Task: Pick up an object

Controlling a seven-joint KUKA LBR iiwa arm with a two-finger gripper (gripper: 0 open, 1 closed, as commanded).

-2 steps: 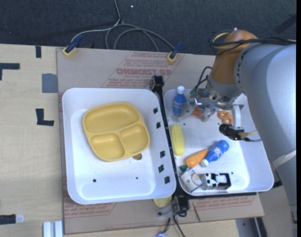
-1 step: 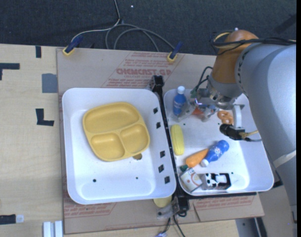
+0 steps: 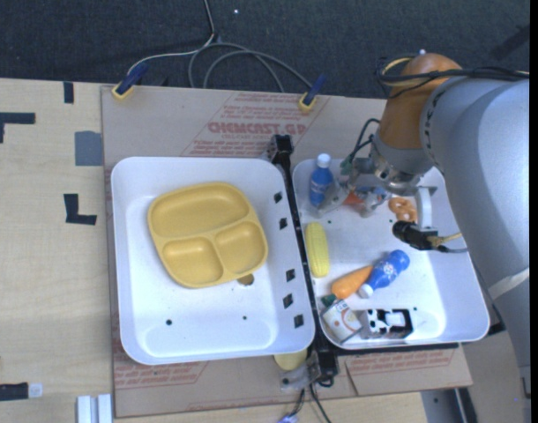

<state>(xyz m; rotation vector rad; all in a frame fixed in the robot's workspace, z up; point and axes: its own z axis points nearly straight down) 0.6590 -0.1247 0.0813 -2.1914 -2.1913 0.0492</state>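
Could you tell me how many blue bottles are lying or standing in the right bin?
2: one blue bottle stands near the bin's far left corner; another lies on its side mid-bin beside the orange carrot. The arm may hide others.

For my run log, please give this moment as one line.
arm: over right bin | gripper: low, beside blue bottle | grasp: cannot tell | left bin: yellow tray

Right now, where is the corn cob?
The corn cob lies in the right bin, against its left wall, below the blue bottle.
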